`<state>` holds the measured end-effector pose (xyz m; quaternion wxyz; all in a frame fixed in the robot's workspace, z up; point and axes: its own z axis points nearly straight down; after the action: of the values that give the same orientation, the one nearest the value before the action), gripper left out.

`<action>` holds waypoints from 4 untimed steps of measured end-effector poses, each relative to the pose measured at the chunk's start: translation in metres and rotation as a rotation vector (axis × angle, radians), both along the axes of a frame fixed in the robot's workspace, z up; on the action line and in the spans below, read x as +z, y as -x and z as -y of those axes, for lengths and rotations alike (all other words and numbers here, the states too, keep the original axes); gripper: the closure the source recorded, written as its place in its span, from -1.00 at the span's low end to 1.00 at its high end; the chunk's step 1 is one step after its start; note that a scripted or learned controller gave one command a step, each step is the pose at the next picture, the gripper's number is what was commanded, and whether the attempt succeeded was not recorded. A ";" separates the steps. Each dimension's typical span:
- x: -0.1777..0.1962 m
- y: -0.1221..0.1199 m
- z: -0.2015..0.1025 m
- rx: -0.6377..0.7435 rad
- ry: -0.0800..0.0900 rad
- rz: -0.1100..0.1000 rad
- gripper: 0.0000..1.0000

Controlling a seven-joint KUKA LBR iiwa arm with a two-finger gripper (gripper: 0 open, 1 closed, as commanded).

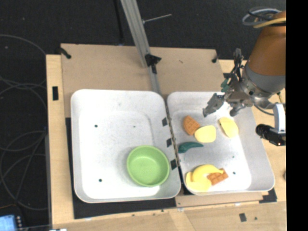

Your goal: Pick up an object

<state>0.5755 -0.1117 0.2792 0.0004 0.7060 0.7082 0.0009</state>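
Observation:
My gripper hangs over the back of the right bin, its two fingers spread open with nothing between them. Just below it lie a pale yellow piece and another yellow piece. An orange waffle-textured piece lies to their left. A small teal piece sits near the bin's left wall. At the front of the right bin lies a yellow lump with a small orange piece on it. A green bowl stands at the front of the left bin.
A slanted metal pole rises from behind the bins' shared edge. A black fitting sticks out at the right of the right bin. Cables lie on the dark floor at left.

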 end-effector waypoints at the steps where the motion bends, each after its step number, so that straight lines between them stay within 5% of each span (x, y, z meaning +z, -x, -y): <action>1: 0.000 0.000 0.000 -0.001 0.000 0.000 -1.00; 4: -0.149 0.019 -0.014 -0.006 0.002 -0.006 -1.00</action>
<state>0.5569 -0.0976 0.1300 -0.0012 0.7080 0.7063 -0.0020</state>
